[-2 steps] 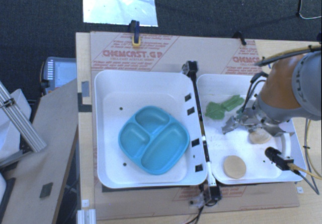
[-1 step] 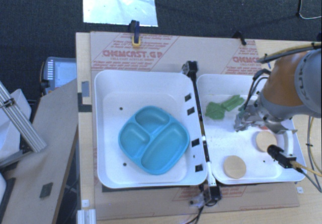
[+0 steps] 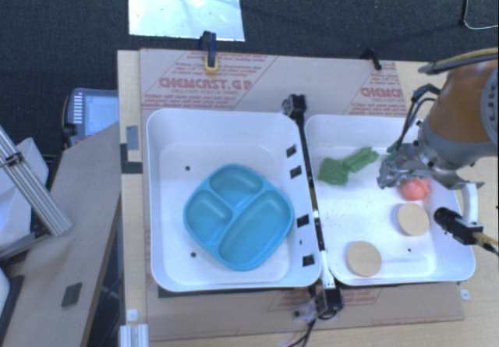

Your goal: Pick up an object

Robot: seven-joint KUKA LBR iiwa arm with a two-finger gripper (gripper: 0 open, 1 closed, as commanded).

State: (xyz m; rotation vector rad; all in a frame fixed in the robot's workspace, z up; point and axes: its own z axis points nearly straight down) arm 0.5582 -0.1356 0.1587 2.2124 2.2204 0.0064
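Landmark: right bin (image 3: 448,263), the white one on the arm's side of the black divider (image 3: 306,189).
Arm: grey with an orange band, reaching in over the right bin's far right corner.
Gripper (image 3: 398,174): low over the right bin's upper middle, just left of a pink-orange ball (image 3: 415,189). Cannot tell from this slant whether clenched or released; nothing seen clamped in it.
Likely target: the pink-orange ball, touching or nearly touching the gripper's right side, partly hidden by the wrist.
Other pickable things in the right bin: green leafy toy (image 3: 345,165) toward the far left corner; tan disc (image 3: 413,220) near the right wall, just below the ball; second tan disc (image 3: 364,258) near the front wall.
Left of the right bin: second white bin (image 3: 168,182) holding a blue divided plate (image 3: 238,216).
Stage, as judged: at or near the descent onto the ball, lift not yet done.
Risk one: ball off-centre to the gripper, so a closing could nudge it aside and let it roll toward the right wall.
Risk two: round smooth shape, prone to squirting out under a pinch.
Risk three: nearer tan disc close enough to be bumped.
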